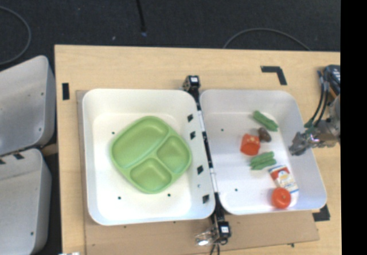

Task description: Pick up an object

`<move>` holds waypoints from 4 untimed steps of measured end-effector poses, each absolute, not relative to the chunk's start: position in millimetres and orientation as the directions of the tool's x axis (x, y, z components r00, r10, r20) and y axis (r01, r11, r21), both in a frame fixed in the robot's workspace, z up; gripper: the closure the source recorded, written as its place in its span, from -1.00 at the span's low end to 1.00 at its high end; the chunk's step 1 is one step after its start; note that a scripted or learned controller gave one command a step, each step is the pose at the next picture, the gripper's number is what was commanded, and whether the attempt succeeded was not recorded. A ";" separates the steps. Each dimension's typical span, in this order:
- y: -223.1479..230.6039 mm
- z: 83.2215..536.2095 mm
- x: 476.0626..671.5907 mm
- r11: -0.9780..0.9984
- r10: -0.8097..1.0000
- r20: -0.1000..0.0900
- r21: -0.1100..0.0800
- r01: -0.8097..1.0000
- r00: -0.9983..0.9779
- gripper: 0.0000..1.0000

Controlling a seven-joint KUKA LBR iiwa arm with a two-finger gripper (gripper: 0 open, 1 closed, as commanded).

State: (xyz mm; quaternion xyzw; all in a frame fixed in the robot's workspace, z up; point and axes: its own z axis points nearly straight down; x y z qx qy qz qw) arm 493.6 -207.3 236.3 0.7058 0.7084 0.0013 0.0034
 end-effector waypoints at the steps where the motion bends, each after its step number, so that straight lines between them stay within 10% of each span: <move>1: -208.5 261.3 495.1 0.005 1.000 -0.002 0.005 1.000 -0.005 1.00; 4: -73.0 251.3 569.6 0.007 1.000 0.000 0.003 1.000 -0.007 1.00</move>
